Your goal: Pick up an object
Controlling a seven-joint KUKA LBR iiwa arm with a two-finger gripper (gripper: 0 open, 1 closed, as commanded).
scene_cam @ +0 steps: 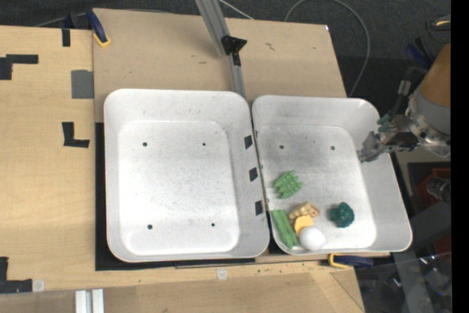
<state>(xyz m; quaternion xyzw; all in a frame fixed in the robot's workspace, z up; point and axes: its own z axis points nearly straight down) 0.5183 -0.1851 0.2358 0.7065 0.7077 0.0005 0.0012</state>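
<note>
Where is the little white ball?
The white ball lies in the right bin, at its near edge, touching a tan toy and beside a green stick-shaped piece, left of a dark teal object.

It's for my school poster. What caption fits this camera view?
Robot end effector over the right bin's edge, with small toys inside.
</note>
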